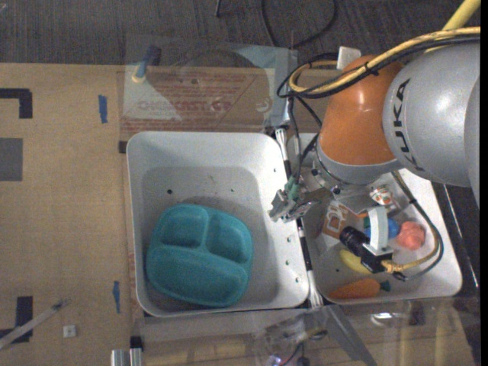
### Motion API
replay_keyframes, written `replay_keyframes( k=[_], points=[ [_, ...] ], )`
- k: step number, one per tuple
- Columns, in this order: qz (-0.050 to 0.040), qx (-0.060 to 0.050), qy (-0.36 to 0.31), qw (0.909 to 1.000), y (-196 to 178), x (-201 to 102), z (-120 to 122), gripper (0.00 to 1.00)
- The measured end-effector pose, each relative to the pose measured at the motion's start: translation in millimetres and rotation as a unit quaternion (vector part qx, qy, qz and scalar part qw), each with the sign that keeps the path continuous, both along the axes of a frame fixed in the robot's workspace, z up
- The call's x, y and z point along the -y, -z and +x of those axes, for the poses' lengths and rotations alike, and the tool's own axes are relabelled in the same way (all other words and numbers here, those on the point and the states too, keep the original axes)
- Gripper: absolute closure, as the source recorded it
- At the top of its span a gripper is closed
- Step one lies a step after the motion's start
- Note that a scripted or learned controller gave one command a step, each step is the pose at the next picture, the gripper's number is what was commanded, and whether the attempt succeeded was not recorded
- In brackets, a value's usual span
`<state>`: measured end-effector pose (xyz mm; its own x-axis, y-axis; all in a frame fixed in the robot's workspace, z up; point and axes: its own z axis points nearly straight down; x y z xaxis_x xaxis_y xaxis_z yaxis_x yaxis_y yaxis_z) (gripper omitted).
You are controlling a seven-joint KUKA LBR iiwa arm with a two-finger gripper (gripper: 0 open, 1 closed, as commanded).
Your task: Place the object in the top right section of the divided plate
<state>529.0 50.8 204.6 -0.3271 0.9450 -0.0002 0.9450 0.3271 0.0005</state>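
Two white bins sit side by side before us. We see the teal divided plate [199, 255] low in the left bin [198, 155], with bare floor above it. Our gripper [287, 202] hangs over the rim between the bins; we cannot tell its jaw state. Small toys, a pink one [411, 235] and an orange carrot-like one [355, 288] among them, crowd the right bin [450, 277]. Cardboard [61, 204] covers the bench.

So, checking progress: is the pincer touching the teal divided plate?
Apart. The camera view shows the pincer over the bins' shared rim, with bare white bin floor between it and the divided plate.
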Motion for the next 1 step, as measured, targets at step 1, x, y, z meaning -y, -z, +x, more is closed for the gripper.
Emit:
replay_keyframes(
  k=[1],
  points=[
    [-0.0003, 0.001, -0.094, 0.9956, 10.7, -51.4, 8.0, 1.00]
  ],
)
